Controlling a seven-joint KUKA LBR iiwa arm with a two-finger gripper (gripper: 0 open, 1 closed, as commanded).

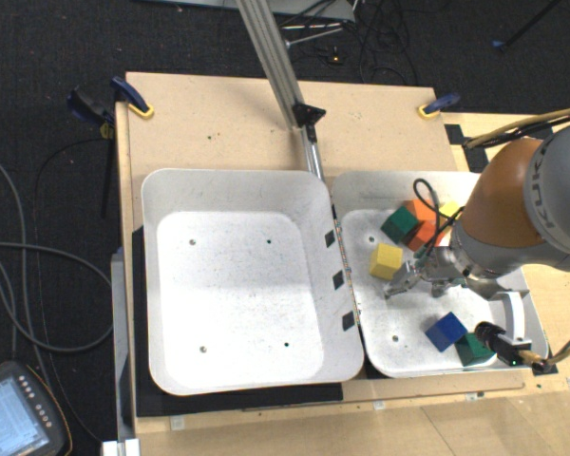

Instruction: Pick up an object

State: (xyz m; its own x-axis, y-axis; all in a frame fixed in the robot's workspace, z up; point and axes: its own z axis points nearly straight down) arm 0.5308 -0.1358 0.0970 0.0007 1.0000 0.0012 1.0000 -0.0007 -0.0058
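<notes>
Two white bins sit on the table [228, 126]: one bin [233, 278] well to the left of the claw [404, 283], the other bin [399, 340] under it. Blocks number five: one yellow block [387, 261] just beside the claw, one dark green block [399, 224] and one orange block [421, 218] above it, one blue block [446, 332] and one green block [472, 349] below it.

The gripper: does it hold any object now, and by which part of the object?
Nothing is visibly held. The gripper is low in the right bin, beside the yellow block, but no object shows between its fingers.
</notes>
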